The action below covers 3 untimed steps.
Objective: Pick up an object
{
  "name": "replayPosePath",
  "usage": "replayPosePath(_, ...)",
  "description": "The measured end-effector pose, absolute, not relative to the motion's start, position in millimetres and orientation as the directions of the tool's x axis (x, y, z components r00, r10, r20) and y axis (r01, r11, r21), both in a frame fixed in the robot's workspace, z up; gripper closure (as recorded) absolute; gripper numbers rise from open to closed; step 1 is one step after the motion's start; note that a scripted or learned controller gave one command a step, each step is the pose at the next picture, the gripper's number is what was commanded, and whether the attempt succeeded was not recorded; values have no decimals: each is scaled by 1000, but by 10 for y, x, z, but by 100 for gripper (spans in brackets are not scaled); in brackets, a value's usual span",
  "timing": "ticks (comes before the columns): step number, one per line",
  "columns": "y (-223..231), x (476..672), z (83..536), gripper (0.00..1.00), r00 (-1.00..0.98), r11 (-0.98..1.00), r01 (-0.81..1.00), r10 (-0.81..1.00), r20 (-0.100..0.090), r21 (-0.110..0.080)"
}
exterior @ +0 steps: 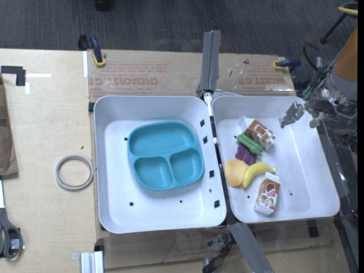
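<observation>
The right bin [307, 169] holds a small cluster of toy food. A brown-and-white carton [260, 133] lies at the top of it, with a green vegetable [249, 143] and a purple piece [245, 154] just below. Lower down sit a yellow lemon [234, 172], a banana [256, 174] and a white milk carton [267, 194]. My gripper [302, 114] hangs over the bin's upper right corner, well right of the pile, with its fingers spread and nothing between them.
In the left bin [114, 198] lies a blue divided plate [165, 154]. A grey tape ring [74, 172] and scissors [9, 238] rest on the bench to the left. A metal divider [210, 61] stands between the bins at the back.
</observation>
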<state>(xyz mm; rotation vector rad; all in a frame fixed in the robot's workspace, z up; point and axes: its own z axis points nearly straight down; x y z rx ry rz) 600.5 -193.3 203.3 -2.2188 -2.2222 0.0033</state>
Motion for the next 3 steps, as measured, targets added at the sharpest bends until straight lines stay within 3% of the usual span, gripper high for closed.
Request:
replayPosePath(1,-1481,6324,1263,0,7,-7,1000,1000,0,0)
replayPosePath(2,-1128,6001,959,0,-96,96,995,995,-3,8)
replayPosePath(3,-1151,5997,1042,100,-91,91,996,996,-4,6)
